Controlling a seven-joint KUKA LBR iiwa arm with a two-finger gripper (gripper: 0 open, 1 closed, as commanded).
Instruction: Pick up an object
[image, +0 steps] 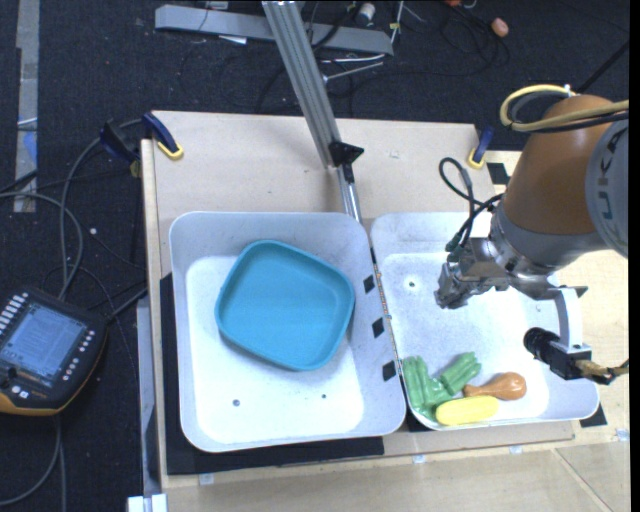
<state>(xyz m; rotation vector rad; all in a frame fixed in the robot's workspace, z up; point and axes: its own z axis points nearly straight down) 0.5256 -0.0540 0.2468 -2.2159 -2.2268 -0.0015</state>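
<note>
Counter (250, 150): pale wood, carrying two white bins side by side.

Left bin (200, 400), centre-left of the frame: one blue plate (286, 303) lying tilted in its upper half. The floor below it is bare white.

Right bin (420, 240), centre-right of the frame: you have three candidates clustered at its lower edge. A green piece (435, 382) lies leftmost, a yellow piece (467, 410) sits just below and to its right, and a brown-orange piece (500, 386) lies rightmost, touching or nearly touching the yellow one.

Arm (570, 180): enters from the right of the frame, orange band uppermost, wrist angled down over the right bin.

Gripper (452, 290): dark, over the bare middle of the right bin, above and apart from the cluster. You cannot tell from this angle whether the fingers are spread or closed; nothing shows between them.

Status: pick not yet made. All three pieces lie on the bin floor and the plate lies in its bin. Remaining, as judged from here: bring the gripper toward the lower edge of the frame over one piece, descend, close, lift. The crowding of the cluster against the bin wall may hamper a clean grasp.
</note>
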